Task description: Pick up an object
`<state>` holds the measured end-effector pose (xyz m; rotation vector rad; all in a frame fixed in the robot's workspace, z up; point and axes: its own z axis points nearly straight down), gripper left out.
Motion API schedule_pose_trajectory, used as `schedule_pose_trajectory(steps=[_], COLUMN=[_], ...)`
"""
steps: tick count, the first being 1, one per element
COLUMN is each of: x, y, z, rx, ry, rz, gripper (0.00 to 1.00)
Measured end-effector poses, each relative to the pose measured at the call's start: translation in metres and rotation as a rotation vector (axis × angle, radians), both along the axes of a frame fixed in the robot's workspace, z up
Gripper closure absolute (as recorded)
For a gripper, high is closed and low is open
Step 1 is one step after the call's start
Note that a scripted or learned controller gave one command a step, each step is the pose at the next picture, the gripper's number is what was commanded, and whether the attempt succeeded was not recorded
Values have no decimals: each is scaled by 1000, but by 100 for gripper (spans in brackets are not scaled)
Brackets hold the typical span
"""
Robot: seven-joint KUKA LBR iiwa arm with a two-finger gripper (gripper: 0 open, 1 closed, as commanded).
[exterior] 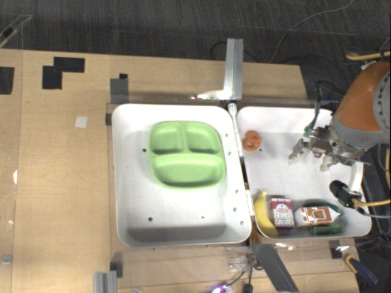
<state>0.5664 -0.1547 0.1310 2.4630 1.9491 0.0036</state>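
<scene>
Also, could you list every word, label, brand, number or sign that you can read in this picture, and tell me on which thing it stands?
None can be read.
Small red carton: printed label on its face, too small and blurred to read.
Orange-brown carton: white printed panel, also blurred, no letters legible.
Green divided plate, banana, small orange ball: no print visible.

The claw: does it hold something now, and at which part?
Nothing is held. The claw hangs above bare floor of the right bin, apart from the orange ball and the boxes.
</scene>
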Motion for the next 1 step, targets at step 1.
schedule_pose_trajectory(steps=[1], x=[-7], y=[1], z=[14], rx=[0], ry=[-1], rz=[-11], gripper=[0])
